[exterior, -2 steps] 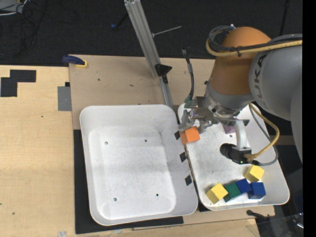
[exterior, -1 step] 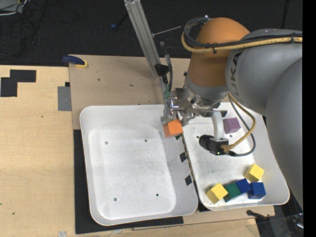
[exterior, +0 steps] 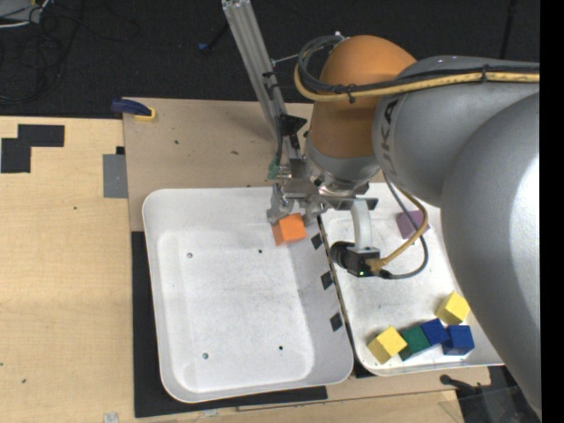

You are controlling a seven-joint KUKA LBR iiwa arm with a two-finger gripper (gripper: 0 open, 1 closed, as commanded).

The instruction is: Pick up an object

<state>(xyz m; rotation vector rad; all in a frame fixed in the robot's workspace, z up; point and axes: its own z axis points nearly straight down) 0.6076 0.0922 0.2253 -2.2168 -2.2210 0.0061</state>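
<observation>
Over the left white bin, arm wrist-down from the right, jaws closed on an orange cube.

Blue clamp at bench edge

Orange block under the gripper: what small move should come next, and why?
Probably a short straight lift. The orange block sits right at the gripper tips above the left bin, but a real grasp isn't clear from this angle; lifting would show it.

No legible text, label, brand, number or sign anywhere.
</observation>
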